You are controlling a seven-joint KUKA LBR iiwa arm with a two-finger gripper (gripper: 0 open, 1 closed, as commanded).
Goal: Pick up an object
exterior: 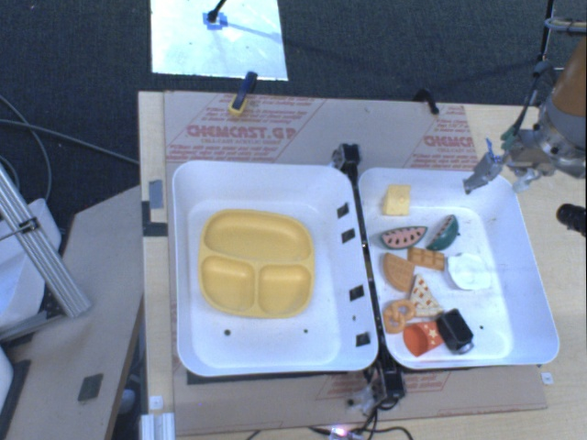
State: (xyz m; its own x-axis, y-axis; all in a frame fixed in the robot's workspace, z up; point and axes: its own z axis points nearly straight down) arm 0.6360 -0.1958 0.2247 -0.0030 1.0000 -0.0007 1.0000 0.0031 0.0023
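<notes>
I hung at the far right corner of the right bin point(514, 337), my gripper point(503, 165) above its rim with the two fingers spread apart and nothing between them. So the step in hand was, as I judged it, the approach: no object chosen yet by contact, none lifted.

The things to choose from lay in the right bin, crowded toward its left wall: a yellow cheese block point(397, 200) nearest the far edge, a watermelon slice point(404, 237), a green-and-red slice point(445, 232), a waffle piece point(426, 258), a brown bread-like piece point(398, 271), a white disc point(470, 270), a pizza wedge point(423, 295), a pretzel point(399, 314), an orange-red cup-like piece point(422, 338) and a black object point(455, 329). The left bin point(183, 337) held a yellow divided plate point(257, 262).

The next move called for travelling left and toward the near side, then descending with my jaws straddling one piece. The cheese block stood apart from the rest and looked the easiest; the others touched or overlapped.

Most of my arm was cut off at the right edge. What the black object was, I could not tell.
</notes>
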